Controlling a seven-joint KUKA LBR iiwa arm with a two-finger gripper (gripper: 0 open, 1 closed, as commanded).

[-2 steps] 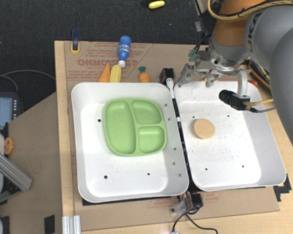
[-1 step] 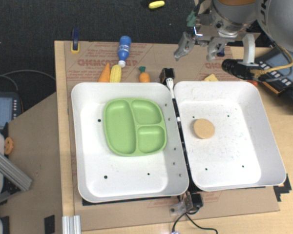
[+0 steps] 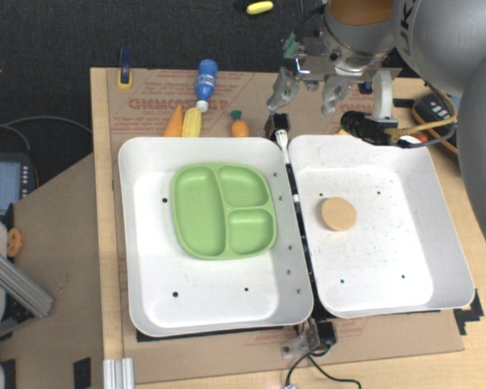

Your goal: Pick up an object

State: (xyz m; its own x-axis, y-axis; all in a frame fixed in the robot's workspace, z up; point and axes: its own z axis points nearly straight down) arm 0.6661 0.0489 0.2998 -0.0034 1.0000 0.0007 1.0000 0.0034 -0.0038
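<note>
— While the arm (image 3: 437, 31) hangs in from the upper right, what lies under it?

— Two white bins side by side. The left bin (image 3: 146, 241) holds a green tray (image 3: 223, 211) with three compartments, lying flat near the middle. The right bin (image 3: 405, 258) holds one tan disc (image 3: 338, 214), left of its centre, well apart from the walls.

— And the gripper (image 3: 308, 96)?

— Above the far rim where the bins meet — fingers spread apart, nothing between them, well clear of the disc.

— Anything smaller?

— Beyond the left bin, on the brown board (image 3: 105, 217): a corn cob (image 3: 191, 122), a bottle (image 3: 206, 82) with a blue cap, and a small carrot (image 3: 239, 126) just beside the rim.
</note>
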